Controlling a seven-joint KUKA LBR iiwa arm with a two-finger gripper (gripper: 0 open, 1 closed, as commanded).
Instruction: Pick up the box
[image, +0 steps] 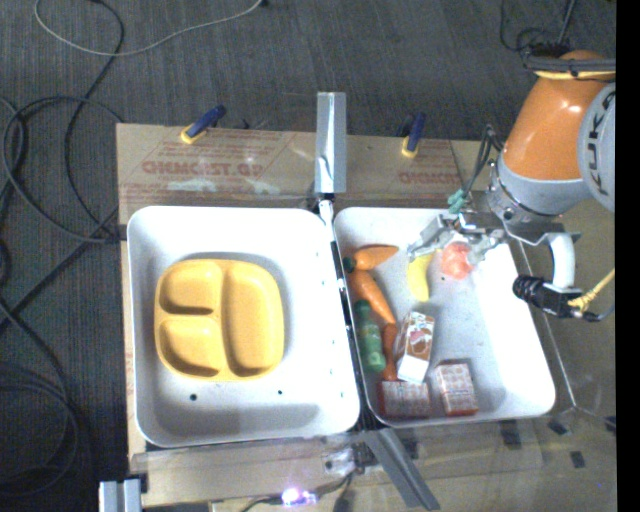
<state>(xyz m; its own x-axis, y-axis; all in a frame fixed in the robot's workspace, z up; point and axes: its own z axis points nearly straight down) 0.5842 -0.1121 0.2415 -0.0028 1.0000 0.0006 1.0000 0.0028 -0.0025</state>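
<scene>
Grey and orange metal fills the upper right corner, where we see the arm reach in, its upper part cut off by the frame edge. Its gripper hangs over the top of the right bin. The metal parts there are tangled with wires and a reddish blur, so we cannot tell whether the jaws are open or closed, nor whether anything sits between them. That reddish round thing just below is too blurred for us to name.

White and shallow, the two bins sit side by side on a brown board surface, their inner rims touching. The left bin holds one yellow tray with three compartments, lying flat near its middle.

In the right bin we see a crowd of small things. Along its left wall lie two orange carrots, one above the other, with a green item below them, partly hidden. A yellow piece lies near the gripper. The box, small, white with a red and brown print, lies tilted near the bin's middle, well apart from the gripper. Just below it, against the bottom wall, two reddish packets lie side by side, and the box's lower end touches or overlaps them.

Two blue and yellow clamps grip the board's far edge.
</scene>
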